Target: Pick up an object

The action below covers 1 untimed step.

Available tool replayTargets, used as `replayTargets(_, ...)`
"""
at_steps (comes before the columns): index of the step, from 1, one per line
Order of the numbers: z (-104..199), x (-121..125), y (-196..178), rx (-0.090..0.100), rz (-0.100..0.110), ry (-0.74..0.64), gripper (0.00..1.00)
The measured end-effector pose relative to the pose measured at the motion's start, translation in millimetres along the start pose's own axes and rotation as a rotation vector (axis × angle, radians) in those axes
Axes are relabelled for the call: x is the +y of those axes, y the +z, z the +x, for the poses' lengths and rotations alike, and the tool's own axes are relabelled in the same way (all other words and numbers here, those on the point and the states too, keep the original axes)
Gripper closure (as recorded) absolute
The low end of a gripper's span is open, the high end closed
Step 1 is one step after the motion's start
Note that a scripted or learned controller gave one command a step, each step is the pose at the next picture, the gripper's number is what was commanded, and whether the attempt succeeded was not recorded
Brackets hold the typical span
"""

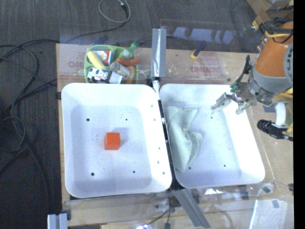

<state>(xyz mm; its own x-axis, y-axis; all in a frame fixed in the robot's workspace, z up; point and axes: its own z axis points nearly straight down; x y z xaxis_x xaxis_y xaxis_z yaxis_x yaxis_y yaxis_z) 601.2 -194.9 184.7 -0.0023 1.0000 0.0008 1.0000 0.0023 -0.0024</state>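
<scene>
**me:** Logged in remote, here's what I've got, biggest stuff first. The wooden bench (209, 66) looks like plain plywood with faded red print on it. On it sit two shallow white plastic bins with rounded corners, touching along the middle. The left bin (76, 128) has a speckled floor and a few dark dots. The right bin (238, 151) has the same look.

**other guy:** What's in them?

**me:** In the right one there's a pale greenish cloth (185, 136), soft and crumpled into folds, lying against the bin's left wall. In the left one there's an orange block (112, 140), small, boxy, with matte flat faces, sitting alone near the middle of the floor.

**other guy:** And the arm?

**me:** The arm (274, 61), with its rounded orange band, comes in from the right. The gripper (230, 103) is metal and hangs over the right bin's upper right corner with its fingers spread apart and nothing between them. It's well apart from the block, with the cloth and the bin walls between them.

**other guy:** Any clutter?

**me:** There's a green basket (90, 61) of toy bits behind the left bin, and a grey metal post (158, 51) stands beside it.
</scene>
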Motion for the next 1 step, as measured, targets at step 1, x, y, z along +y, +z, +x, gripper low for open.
replayTargets(1,-27.9,6.3,-38.5,-0.003,-0.001,0.127,0.00)
